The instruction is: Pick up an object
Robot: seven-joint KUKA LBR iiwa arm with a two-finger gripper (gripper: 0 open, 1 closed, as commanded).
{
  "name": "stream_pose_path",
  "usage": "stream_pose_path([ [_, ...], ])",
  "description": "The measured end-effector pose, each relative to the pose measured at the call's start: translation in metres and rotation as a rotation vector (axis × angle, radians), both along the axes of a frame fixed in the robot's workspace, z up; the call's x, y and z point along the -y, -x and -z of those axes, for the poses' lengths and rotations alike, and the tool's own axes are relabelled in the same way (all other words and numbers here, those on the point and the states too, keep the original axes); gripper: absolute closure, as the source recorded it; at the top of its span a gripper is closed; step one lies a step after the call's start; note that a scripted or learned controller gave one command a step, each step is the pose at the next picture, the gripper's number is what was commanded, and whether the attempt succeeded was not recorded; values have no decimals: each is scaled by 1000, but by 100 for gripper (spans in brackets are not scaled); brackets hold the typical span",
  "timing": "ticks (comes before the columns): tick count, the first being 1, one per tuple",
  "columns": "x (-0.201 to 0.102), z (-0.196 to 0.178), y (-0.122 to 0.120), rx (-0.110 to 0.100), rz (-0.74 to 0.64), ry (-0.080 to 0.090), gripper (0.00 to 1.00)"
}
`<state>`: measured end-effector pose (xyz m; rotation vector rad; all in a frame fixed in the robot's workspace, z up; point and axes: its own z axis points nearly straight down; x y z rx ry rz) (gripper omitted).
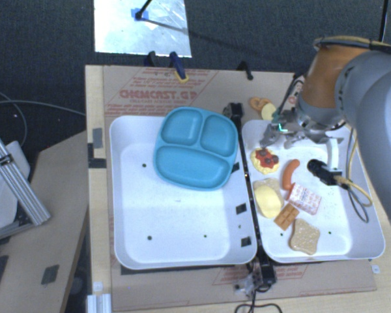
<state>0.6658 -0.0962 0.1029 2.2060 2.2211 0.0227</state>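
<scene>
Closest to the lens is the front rim of the left bin (182,264), which holds a blue divided plate (195,149) tilted against its back right corner. The plate looks stiff and light, but it is broad, so only its rim offers a hold.

The toy foods lie in the right bin (339,250). A round pizza piece (266,160) with red toppings sits near the back left, and a pale yellow lump (268,199) lies in front of it. The gripper (277,131) hangs just behind the pizza piece, so that is probably the object it is going for. Whether the gripper is open or closed I cannot tell, and nothing shows in its grasp.

The pizza piece looks like hard, smooth, light plastic lying flat. I would take it across its edges and expect it to slide.

Further right:
- A brown cracker (285,216) touches the lump.
- A sausage (290,173) is rounded and likely to roll.
- A bread slice (304,237) is flat and low.
- A pink packet (305,199) lies between the sausage and the bread.

The arm (365,90) covers the bin's back right corner, so anything there is hidden. The gripper's tip is blurred against the white floor, and its height above the bin is unclear.
</scene>
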Motion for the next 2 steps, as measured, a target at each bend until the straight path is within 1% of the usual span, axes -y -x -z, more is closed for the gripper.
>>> stream_pose_path([
  [1, 39, 14, 61, -6, 10, 1, 0],
  [2, -14, 14, 72, -5, 2, 5, 0],
])
